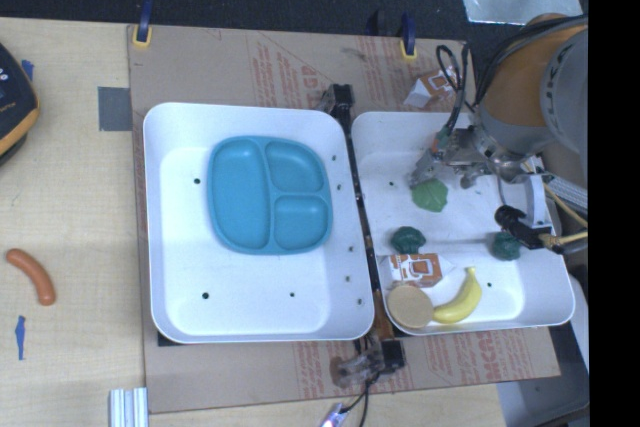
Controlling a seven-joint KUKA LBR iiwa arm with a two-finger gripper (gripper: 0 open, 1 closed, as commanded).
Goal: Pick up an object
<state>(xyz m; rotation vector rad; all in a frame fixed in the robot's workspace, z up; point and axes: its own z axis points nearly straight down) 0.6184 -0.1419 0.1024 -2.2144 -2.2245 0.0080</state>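
Light green leafy vegetable piece (432,196) lies on the floor of the right white bin (385,150), toward its far edge, directly under the gripper (452,167); whether the gripper touches it, and how its jaws are set, cannot be told. Grey arm with orange band (530,80) enters over that bin's far right corner.

Same bin: dark green broccoli-like lump (407,239) mid-floor near the left wall; second dark green lump (506,245) by the right wall; yellow banana (459,299) along the near edge; round tan disc (408,306) at the near left corner, just beside the banana; small orange-and-white printed packet (415,268) touching the disc's far side.

Left white bin (170,310): blue three-compartment plastic plate (268,194) near its centre; orange sausage (32,275) on the bench at far left, well apart from both bins.
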